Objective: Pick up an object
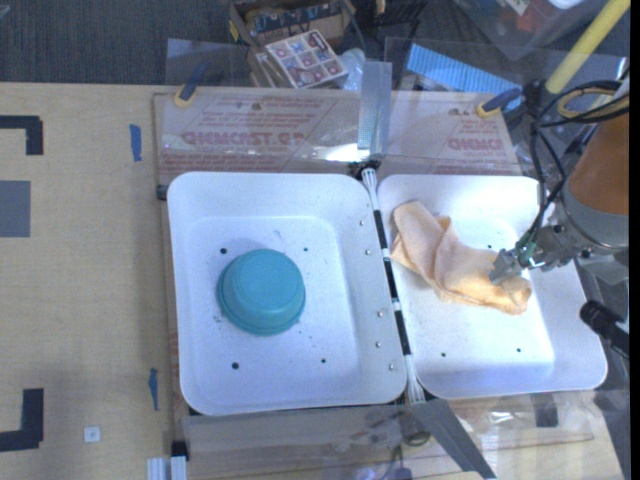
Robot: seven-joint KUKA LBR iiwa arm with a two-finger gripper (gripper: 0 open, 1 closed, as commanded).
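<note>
Camera view: gripper down at the right end of the orange cloth, right bin, centre-right of frame; cannot tell whether anything is grasped; cloth's long axis running up-left from the tip; teal bowl well apart, left bin.

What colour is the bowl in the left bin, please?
Teal blue; the bowl shows clearly in the camera view.
</note>
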